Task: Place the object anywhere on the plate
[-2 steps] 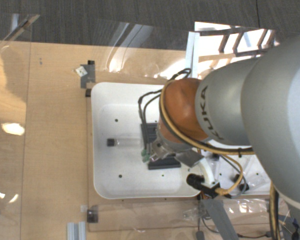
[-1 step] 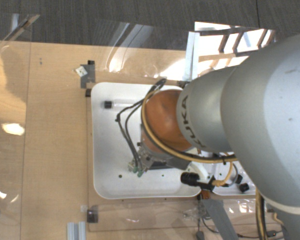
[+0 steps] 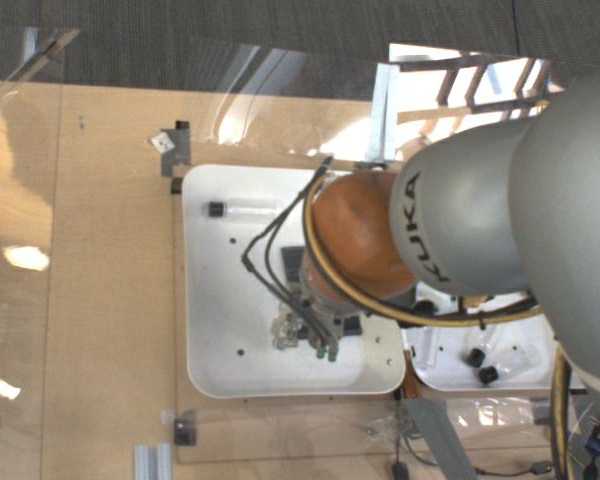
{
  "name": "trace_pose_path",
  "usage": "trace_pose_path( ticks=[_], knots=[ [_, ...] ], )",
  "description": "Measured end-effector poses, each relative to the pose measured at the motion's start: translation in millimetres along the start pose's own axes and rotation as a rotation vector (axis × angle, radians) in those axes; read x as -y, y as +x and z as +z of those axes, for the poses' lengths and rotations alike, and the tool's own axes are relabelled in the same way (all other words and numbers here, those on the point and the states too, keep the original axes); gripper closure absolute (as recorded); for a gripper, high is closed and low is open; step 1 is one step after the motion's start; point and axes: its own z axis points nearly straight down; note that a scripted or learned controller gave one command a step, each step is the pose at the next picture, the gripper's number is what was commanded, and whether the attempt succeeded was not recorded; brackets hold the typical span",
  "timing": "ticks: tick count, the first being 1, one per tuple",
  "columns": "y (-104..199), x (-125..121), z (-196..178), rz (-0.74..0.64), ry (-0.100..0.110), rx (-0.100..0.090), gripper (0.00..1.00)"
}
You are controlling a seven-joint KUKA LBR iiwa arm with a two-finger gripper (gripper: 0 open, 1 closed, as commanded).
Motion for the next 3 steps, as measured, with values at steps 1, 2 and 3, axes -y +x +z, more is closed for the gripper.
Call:
trace_pose_path(
  ticks=[1,2,3],
  knots=[
    [13.1,-66.2,-32.3,-0.046,0.0,-0.002,1.0],
    [1.7,-18.7,-224.1,-0.007,-0.001,0.004,1.0],
    [-32.9,-35.1,-111.7,0.213,0.002,-0.003,1.0]
  ],
)
